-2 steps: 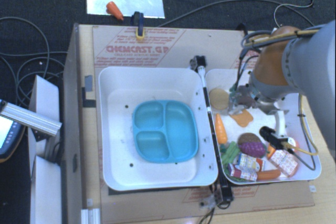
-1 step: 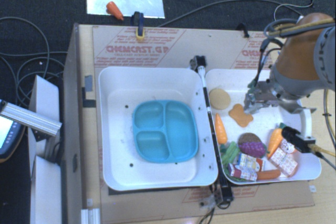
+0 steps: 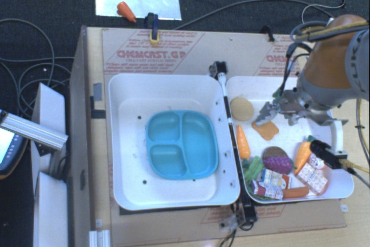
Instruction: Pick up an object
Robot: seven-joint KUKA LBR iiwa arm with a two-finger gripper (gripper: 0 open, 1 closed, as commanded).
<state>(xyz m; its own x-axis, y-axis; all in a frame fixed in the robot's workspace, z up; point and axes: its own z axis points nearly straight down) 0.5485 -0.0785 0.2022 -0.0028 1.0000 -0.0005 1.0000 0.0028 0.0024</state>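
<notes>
While the arm reaches in from the right edge of the desk, the scene stands so:

Arm: grey, with an orange band (image 3: 338, 29) above the wrist, bent down over the right bin (image 3: 347, 185).

Tool (image 3: 270, 114): low over the far middle of the right bin, its grey fingers (image 3: 266, 113) spread a little apart; nothing sits between them that I can make out.

Orange slice (image 3: 266, 131): a flat orange wedge lying just beside the fingertips, on the bin floor; whether it touches them I cannot tell.

Tan round piece (image 3: 242, 108): near the far left corner of the right bin, beside the divider.

Carrot (image 3: 243, 143): along the left wall of the right bin, nearer the front than the tan piece.

Purple grapes (image 3: 278, 163): in the front half, touching a brown round piece (image 3: 275, 153) behind them.

Second carrot (image 3: 302, 155): just right of the grapes, tilted.

Green vegetable (image 3: 252, 169): left of the grapes, near the front left corner.

Red-and-white packets (image 3: 312, 176): piled along the front wall, with a red sausage-like piece (image 3: 295, 192) beside them.

Left bin (image 3: 124, 101): holds a blue divided plate (image 3: 181, 143) at its middle.

Desk (image 3: 173, 49): brown printed board under both bins.
</notes>
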